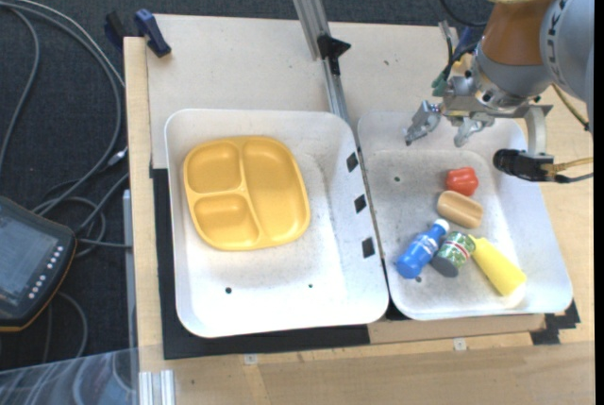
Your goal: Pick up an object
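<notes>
5 objects lie in the right bin; end effector hovers above, fingers spread, holding nothing.

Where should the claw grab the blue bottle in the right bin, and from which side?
Probably take the blue bottle across its body, coming straight down from above. It lies on its side, slanted, white cap toward the green can, which crowds that end. Its lower-left end and long sides look freer, so close the claw across the width there.
</notes>
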Controlling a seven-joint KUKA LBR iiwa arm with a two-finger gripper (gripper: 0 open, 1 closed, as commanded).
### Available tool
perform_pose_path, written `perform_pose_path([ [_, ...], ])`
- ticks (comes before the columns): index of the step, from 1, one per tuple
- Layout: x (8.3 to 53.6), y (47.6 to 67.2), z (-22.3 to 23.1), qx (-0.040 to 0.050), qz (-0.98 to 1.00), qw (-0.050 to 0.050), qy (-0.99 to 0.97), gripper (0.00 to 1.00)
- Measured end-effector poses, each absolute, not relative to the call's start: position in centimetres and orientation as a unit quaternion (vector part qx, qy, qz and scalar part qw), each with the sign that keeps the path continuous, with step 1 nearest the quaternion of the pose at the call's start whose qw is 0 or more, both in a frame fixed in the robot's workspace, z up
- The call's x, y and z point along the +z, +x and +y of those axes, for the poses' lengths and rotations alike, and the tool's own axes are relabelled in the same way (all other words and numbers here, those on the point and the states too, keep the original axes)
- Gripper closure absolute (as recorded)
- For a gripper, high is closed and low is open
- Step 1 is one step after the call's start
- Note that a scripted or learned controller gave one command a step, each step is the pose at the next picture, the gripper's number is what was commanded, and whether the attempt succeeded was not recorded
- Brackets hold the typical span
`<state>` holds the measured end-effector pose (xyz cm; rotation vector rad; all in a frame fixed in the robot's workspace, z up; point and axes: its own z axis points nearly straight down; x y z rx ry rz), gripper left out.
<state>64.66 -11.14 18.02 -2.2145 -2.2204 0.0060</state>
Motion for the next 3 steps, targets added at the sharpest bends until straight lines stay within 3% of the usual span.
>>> perform_pose_path([
  [2, 9.0, 64.2, -11.0, 0.0021, -0.707, 0.003, -0.707, 0.0],
  [3, 10.5, 64.5, -10.9, -0.0009, -0.707, 0.0, -0.707, 1.0],
])
